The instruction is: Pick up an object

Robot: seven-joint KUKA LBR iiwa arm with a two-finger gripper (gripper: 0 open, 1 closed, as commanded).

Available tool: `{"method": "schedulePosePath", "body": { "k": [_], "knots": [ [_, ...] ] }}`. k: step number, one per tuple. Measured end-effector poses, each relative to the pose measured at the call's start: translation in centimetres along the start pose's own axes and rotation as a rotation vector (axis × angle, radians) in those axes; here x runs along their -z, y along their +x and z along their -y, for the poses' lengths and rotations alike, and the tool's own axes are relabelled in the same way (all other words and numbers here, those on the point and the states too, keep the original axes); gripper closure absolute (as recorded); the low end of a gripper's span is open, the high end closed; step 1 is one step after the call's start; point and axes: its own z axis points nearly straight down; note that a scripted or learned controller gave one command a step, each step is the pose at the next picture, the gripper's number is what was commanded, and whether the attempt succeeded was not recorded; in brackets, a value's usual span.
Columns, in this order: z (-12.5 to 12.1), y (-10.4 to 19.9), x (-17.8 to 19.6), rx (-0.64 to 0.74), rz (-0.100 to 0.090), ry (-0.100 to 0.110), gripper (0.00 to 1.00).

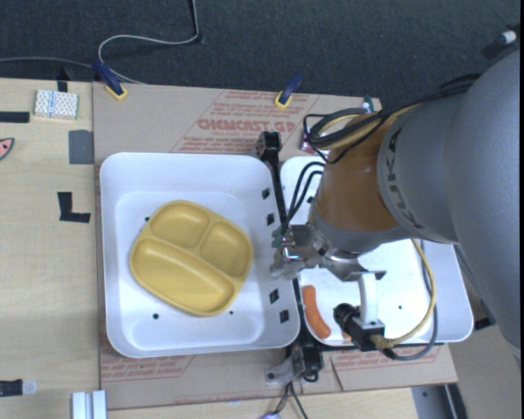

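Well, your tool (290,258) hangs at the left wall of the right bin (454,319), near an orange sausage (314,312). You cannot tell if it is apart or together.

Printed cardboard sheet (236,125) lies on the pale bench (35,278). Left clip (113,85) and right clip (288,94), both yellow, sit at its far edge. Thin pale cable (157,40) crosses dark flooring. Chequered pad (56,105), grey patch (81,145) and black tape mark (70,208) are on the bench at left.

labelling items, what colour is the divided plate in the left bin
The divided plate is yellow; camera view.
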Motion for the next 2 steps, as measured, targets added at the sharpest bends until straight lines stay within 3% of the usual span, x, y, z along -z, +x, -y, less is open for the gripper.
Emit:
{"method": "schedulePosePath", "body": {
  "k": [2],
  "knots": [
    [-0.04,0.14,1.84,0.003,-0.002,0.003,1.0]
  ]
}}
